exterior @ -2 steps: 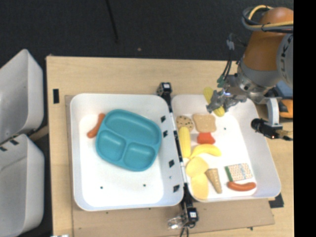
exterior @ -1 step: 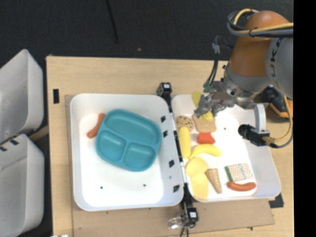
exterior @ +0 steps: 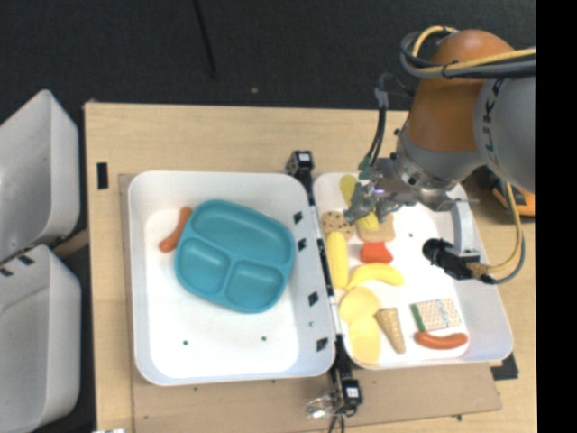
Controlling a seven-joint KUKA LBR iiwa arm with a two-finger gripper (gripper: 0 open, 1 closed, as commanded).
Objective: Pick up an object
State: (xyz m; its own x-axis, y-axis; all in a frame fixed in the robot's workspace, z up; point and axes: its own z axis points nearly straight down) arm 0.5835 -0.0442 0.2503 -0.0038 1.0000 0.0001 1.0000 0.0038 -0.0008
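So the gripper [exterior: 368, 204] sits right over the yellow toy [exterior: 370, 227] in the right bin [exterior: 491, 318], can't tell open or shut.

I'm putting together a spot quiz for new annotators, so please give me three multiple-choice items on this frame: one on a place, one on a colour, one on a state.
1. Where does the teal divided plastic plate lie?
A. in the left white bin
B. in the right white bin
C. on the bare bench

2. What colour is the small toy sausage lying beside that plate?
A. green
B. orange-red
C. blue

3. Where is the grey arm's two-finger gripper?
A. over the left bin's middle
B. over the back left part of the right bin, among the toy foods
C. off the bench entirely

Answers:
1 A, the plate rests inside the left white bin.
2 B, the sausage is orange-red against the white floor.
3 B, the gripper sits low in the right white bin, near the yellow corn cob.
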